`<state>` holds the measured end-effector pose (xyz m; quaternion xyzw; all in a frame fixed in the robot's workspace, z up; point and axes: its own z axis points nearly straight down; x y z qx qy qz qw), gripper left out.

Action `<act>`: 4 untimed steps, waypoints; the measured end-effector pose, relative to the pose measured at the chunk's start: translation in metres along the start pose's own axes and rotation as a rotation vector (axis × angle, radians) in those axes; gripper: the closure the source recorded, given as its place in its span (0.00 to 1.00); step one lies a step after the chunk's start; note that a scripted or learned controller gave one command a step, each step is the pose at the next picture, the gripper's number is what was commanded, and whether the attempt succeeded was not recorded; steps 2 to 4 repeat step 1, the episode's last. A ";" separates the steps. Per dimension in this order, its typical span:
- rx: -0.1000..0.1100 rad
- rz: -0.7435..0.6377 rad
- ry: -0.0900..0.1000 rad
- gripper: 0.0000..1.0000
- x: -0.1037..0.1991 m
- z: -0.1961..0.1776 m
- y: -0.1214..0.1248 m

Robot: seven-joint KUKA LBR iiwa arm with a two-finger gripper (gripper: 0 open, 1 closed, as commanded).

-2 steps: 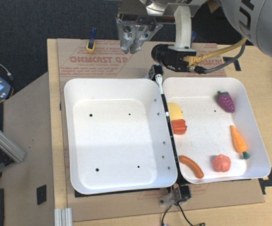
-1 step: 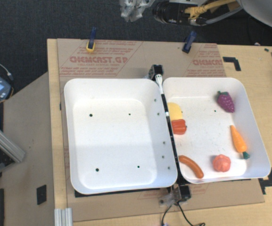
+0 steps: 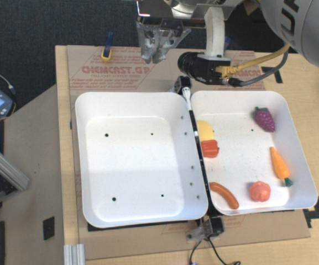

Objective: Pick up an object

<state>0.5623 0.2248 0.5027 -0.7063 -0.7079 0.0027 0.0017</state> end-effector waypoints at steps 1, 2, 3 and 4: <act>-0.011 0.005 0.002 1.00 -0.001 -0.034 0.060; -0.011 0.005 0.002 1.00 -0.001 -0.034 0.060; -0.011 0.005 0.002 1.00 -0.001 -0.034 0.060; -0.011 0.005 0.002 1.00 -0.001 -0.034 0.060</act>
